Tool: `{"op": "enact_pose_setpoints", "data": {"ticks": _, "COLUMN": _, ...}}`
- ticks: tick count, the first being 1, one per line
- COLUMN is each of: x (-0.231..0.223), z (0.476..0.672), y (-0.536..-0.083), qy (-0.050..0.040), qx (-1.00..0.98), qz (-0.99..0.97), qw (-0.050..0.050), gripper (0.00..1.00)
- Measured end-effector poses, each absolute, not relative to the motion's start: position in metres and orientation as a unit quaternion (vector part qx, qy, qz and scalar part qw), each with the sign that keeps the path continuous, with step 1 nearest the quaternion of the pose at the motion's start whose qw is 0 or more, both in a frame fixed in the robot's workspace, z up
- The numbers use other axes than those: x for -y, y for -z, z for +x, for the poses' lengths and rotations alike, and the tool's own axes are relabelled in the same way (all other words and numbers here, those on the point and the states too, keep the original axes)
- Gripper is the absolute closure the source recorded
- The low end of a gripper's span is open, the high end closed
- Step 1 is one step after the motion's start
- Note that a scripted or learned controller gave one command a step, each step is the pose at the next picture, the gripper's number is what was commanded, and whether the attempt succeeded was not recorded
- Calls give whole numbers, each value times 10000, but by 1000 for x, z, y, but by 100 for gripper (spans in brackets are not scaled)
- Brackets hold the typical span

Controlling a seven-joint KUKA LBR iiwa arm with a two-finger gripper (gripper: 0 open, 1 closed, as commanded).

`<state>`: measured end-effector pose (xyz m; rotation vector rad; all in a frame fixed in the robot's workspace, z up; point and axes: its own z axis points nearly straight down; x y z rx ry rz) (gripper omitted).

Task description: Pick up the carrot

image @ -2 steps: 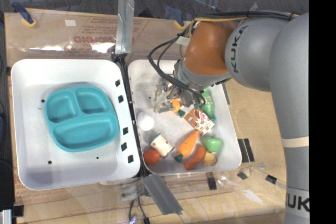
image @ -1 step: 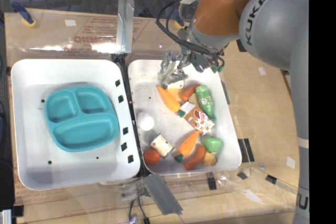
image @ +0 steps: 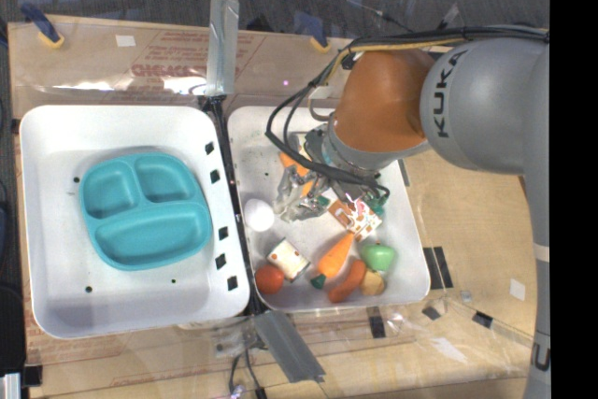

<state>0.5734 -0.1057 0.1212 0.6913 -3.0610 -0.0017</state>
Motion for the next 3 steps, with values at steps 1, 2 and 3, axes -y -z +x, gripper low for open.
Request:
{"op": "enact_pose_setpoints", "data": {"ticks": 1, "x": 53, "z": 534, "y": -194, "qy": -1, "qx": 9922, "qz": 1244, "qw": -19, "gripper": 100}}
{"op": "enact_pose_setpoints", "data": {"ticks": 2, "x": 43, "z": 501, "y": -229, "qy": -5, "qx": 9495, "qz": 3137, "qw": -15, "gripper": 100}}
{"op": "enact_pose_setpoints", "data": {"ticks": 3, "x": 107, "z": 500, "y": -279, "qy": -8, "qx": 9005, "qz": 4348, "qw": -7, "gripper": 100}}
